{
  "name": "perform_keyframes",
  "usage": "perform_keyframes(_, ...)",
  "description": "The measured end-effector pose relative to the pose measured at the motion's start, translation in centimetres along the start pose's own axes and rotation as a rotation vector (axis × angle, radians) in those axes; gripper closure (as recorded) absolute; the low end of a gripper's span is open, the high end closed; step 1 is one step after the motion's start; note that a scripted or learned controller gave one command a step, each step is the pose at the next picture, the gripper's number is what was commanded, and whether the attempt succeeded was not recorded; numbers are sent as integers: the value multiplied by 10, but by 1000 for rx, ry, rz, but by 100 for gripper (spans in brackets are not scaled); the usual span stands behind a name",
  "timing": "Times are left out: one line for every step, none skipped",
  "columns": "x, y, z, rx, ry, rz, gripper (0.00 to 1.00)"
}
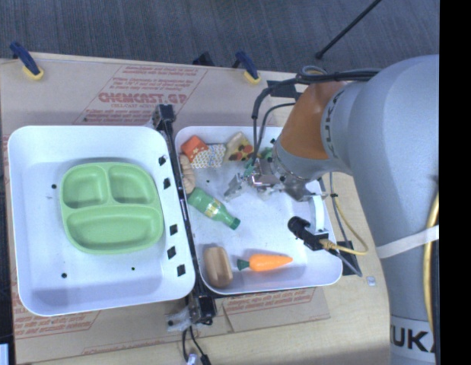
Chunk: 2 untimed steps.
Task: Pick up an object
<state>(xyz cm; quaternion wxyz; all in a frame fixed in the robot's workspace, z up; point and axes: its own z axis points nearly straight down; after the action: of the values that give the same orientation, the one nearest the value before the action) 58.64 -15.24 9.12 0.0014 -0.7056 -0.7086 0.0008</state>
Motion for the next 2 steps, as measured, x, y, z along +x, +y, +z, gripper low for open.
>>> perform_keyframes(-58,68,-2,14,6,14,0)
perform_keyframes(13,70,0,2,1,-171,0)
